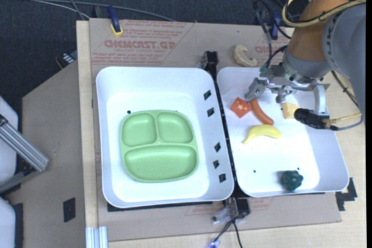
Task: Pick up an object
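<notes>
1. I reach in from the right, my grey arm with its orange band [311, 14] bent over the upper part of the right bin [325, 171].
2. My gripper [273, 89] hangs above the top end of that bin, close to its upper rim. I cannot tell how my jaws stand; from this slanted look down the metal parts run together, and I see nothing between them.
3. Just below and to the left of my gripper lies a small orange-red block [239, 107], and touching or nearly touching it on the right is an orange carrot-shaped piece [263, 113] lying at a slant.
4. Below the carrot, near the middle of the bin, lies a yellow banana [261, 133], curved, apart from my gripper.
5. A pale yellow piece [288, 110] sits just under my wrist, right of the carrot.
6. A dark green lump [292, 180] rests near the lower edge of the right bin, well apart from everything else.
7. The left bin [110, 101] holds a green divided tray [158, 145] lying flat.
8. A beige curved object [244, 56] lies on the cardboard [145, 43] outside the bins, above the right one.
</notes>
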Controlling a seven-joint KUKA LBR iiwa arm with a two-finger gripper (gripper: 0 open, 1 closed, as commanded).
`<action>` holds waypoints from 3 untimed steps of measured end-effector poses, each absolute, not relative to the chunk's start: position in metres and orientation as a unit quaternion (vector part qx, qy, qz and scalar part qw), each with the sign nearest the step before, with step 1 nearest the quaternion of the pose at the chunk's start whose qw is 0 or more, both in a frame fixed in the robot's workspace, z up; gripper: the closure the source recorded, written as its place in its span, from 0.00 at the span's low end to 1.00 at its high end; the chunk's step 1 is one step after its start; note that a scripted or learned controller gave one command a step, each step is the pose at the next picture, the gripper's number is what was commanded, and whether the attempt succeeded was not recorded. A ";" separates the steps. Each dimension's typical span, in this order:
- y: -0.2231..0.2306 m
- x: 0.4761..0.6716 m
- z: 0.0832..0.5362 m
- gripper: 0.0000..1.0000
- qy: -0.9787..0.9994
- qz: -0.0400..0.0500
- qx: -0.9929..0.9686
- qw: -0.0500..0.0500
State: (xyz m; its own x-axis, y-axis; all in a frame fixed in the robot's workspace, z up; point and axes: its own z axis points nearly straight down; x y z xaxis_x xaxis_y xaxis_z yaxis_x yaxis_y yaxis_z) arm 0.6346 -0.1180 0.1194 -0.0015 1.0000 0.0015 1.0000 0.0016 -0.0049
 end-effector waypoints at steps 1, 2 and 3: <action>-0.119 0.638 0.090 0.00 -0.707 -0.003 -0.707 -0.004; -0.118 0.636 0.097 1.00 -0.707 -0.001 -0.707 -0.001; -0.118 0.629 0.146 1.00 -0.707 -0.002 -0.707 -0.002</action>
